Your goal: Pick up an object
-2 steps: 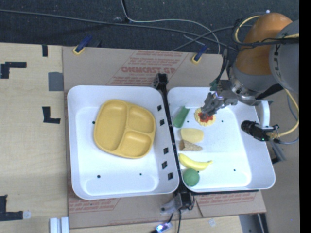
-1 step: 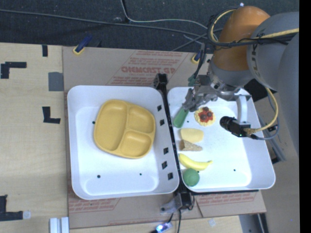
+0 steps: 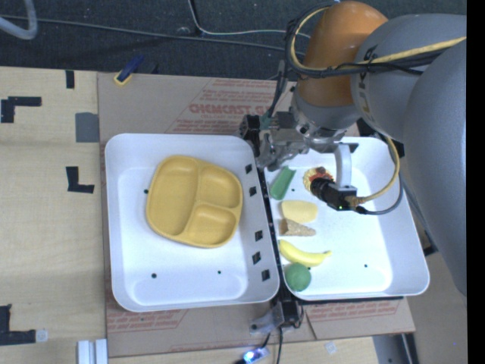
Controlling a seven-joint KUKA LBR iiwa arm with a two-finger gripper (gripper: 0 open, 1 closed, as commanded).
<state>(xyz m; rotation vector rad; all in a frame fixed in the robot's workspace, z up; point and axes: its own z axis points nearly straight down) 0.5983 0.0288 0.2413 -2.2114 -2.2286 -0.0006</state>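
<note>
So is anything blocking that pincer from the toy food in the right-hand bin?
Nothing visible is. The pincer sits at the right bin's left edge, just above the green piece. The yellow wedge, banana and green ball lie open below.

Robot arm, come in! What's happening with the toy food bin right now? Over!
Gripper low over right bin's left edge, nothing seen held. Green piece just below it. Banana, other food nearby. Yellow tray in left bin.
</note>
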